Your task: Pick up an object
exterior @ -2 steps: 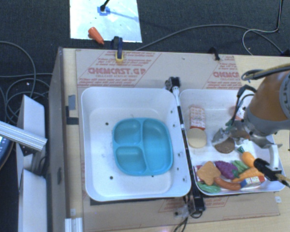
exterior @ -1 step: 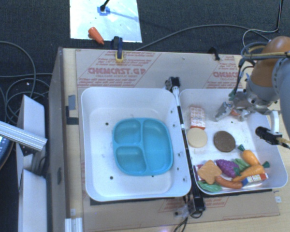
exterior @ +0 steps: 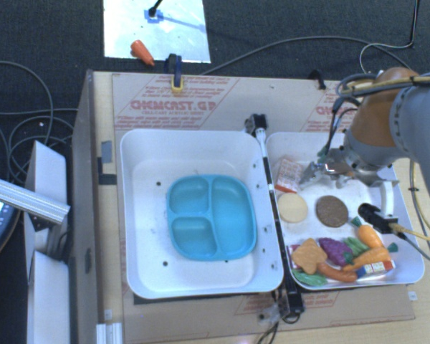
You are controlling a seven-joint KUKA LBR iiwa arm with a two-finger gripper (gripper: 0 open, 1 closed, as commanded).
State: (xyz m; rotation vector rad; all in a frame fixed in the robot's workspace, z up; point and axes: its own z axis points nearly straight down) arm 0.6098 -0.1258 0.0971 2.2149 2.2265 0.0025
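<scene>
Toy food [exterior: 342,257] against bin's near rim [exterior: 358,281]

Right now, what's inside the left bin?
The left bin holds one blue divided plate, its compartments bare. The plate hides the bin floor beneath it.

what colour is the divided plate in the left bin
Light blue; the divided plate shows clearly in the camera view, lying in the left white bin.
</scene>
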